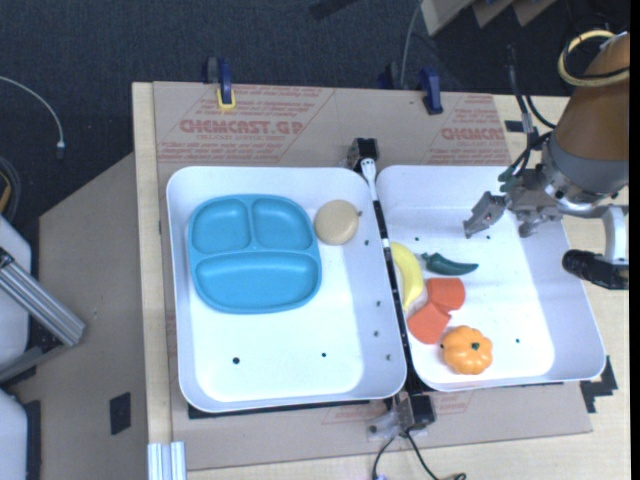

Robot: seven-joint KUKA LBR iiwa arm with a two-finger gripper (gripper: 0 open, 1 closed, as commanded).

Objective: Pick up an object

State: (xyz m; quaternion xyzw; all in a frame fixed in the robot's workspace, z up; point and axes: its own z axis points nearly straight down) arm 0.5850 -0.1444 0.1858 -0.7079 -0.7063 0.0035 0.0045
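In the right bin [560, 298] lie a yellow banana [406, 273], a dark green pepper [450, 263], two red-orange pieces [438, 308] and a small orange pumpkin [467, 349]. My gripper [508, 215] hovers over the upper part of this bin, up and to the right of the green pepper. Its two fingers are spread apart with nothing between them. A beige round ball [337, 222] rests in the left bin by the blue plate.
A blue divided plate [255, 252] takes up the upper left of the left bin [290, 368]. A black divider [380, 238] runs between the bins. Clamps [226, 85] hold the cardboard bench top at the back. The arm's orange band [600, 98] is at the right.
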